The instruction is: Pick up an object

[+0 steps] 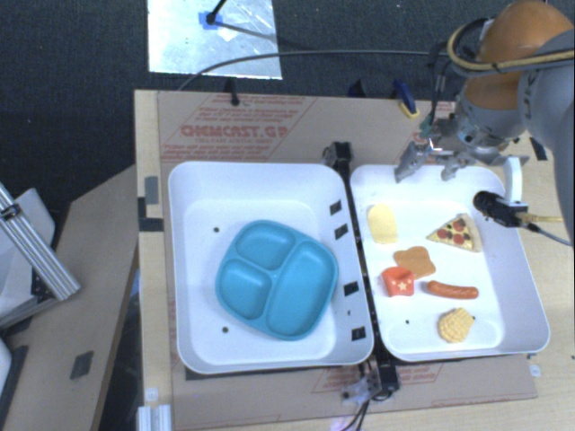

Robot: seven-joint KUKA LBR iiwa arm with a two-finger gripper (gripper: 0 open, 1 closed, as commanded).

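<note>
Gripper (pixel 429 162) hangs over the far rim of the right bin (pixel 530 317); fingers spread open, nothing between them.

Right bin, six items, one of each:
- cheese (pixel 383 224), far left, long axis running near-to-far
- pizza slice (pixel 455 233), tip pointing right and away, broad edge to the left
- toast (pixel 414 260), centre
- red block (pixel 398 281), touching the toast's near edge
- sausage (pixel 451 289), long axis left-right, slightly tilted
- corn (pixel 455 325), nearest the front rim

Left bin (pixel 193 330): one blue tray (pixel 276 279), three compartments, set at a slant.
</note>
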